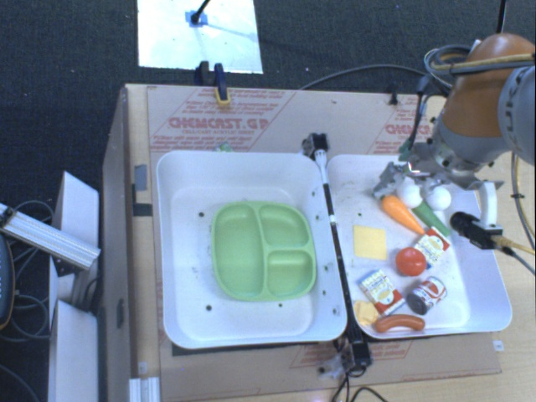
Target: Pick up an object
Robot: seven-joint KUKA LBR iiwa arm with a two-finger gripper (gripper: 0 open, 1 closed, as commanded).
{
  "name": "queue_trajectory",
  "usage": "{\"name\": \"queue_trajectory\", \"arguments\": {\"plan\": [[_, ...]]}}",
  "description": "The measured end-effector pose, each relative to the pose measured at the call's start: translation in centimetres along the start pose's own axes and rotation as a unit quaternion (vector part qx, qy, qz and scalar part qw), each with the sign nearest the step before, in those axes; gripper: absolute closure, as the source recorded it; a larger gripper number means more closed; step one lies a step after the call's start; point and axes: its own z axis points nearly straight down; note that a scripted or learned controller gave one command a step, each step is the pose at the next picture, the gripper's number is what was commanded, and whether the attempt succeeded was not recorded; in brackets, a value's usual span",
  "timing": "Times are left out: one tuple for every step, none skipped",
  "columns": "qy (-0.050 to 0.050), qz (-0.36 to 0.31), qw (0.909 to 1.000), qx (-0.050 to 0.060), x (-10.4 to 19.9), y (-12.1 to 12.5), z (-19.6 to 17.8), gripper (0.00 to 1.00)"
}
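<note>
Carrot, packed against two white eggs in the right bin's upper part, is overhung by the pincer, whose opening cannot be told, so a neighbour could be nudged or caught instead.

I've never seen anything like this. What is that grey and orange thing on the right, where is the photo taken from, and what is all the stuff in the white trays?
The picture comes from a single camera fixed above a bench, looking down at a slant. The grey and orange thing is a robot arm reaching in from the right; its gripper hangs over the right bin, close to two white eggs and a carrot. That bin also holds toy food: a tomato, a yellow cheese slice, a sausage, a small can and little cartons. The left bin holds a green divided plate. I cannot tell that anything is held.
</note>
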Motion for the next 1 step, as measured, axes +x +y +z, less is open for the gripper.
{"name": "queue_trajectory", "arguments": {"plan": [[0.0, 0.002, 1.0, 0.0, -3.57, 3.24, 11.26, 0.0]]}}
